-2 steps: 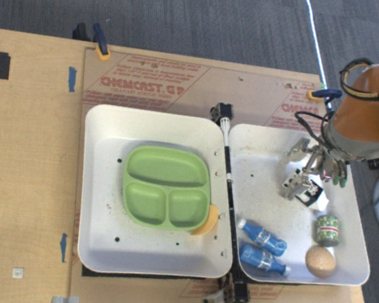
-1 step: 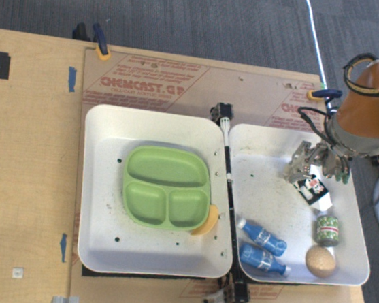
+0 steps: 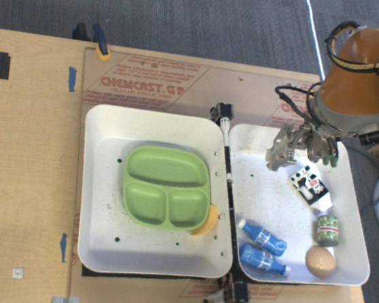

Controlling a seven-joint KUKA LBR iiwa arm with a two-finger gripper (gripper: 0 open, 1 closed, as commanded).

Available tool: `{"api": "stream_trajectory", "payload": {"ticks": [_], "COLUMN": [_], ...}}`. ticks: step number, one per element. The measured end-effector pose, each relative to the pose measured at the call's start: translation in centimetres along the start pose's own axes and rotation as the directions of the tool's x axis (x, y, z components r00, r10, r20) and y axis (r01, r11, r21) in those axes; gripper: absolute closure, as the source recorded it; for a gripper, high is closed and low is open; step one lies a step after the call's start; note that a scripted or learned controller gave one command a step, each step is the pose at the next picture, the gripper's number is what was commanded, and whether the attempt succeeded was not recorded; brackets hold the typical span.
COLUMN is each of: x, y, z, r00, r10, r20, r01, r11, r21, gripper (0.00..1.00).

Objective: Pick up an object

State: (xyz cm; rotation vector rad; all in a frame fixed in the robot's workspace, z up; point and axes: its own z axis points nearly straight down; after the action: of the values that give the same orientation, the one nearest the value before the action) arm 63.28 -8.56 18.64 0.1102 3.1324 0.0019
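The light is bright and even, and seems to come from above. The two white bins (image 3: 102, 191) look very bright but still show their small dots. Shadows are soft and short. A thin dark shadow lies under the bins at 6 o'clock. The orange band (image 3: 361, 62) at 2 o'clock has a soft shine on top. The gripper (image 3: 292, 150) below it looks a bit fuzzy. The small things at 4 o'clock look a little soft too.

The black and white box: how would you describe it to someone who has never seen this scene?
Look in the right bin. The black and white box lies in its upper half, just below the gripper. It alone is flat and boxy with a black and white pattern.
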Motion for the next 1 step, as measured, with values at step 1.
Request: {"api": "stream_trajectory", "payload": {"ticks": [1], "x": [-2.98], "y": [-3.24], "z": [0.81], "r00": [0.996], "r10": [-0.086], "r20": [0.001], "r01": [0.086], "r11": [0.996], "r21": [0.001], "gripper": [1.0]}}
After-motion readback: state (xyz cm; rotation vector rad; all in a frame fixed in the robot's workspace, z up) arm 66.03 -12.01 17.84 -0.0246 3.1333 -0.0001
